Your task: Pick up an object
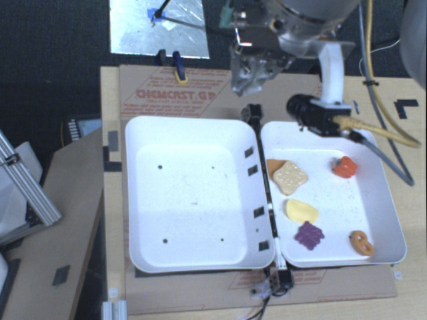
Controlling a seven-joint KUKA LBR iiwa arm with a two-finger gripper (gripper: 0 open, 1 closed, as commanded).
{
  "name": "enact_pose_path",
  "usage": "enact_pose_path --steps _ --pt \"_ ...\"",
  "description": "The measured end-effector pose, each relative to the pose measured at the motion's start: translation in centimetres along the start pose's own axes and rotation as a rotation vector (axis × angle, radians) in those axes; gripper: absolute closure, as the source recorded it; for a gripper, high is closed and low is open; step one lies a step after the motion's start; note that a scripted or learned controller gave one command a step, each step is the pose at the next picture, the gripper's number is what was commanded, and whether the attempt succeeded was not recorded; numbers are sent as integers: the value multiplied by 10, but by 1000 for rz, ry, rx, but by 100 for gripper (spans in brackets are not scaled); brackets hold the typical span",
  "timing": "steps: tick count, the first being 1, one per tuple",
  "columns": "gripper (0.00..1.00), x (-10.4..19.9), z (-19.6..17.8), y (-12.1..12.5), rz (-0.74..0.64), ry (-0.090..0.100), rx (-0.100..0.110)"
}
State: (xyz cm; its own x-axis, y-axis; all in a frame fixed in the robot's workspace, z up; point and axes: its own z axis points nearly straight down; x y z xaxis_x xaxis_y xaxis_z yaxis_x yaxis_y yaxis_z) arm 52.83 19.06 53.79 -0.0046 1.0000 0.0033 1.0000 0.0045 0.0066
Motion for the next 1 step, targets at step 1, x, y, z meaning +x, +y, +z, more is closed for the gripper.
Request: enact_pose_path --steps 1 --pt "100 44 3 -44 -5 -1 7"
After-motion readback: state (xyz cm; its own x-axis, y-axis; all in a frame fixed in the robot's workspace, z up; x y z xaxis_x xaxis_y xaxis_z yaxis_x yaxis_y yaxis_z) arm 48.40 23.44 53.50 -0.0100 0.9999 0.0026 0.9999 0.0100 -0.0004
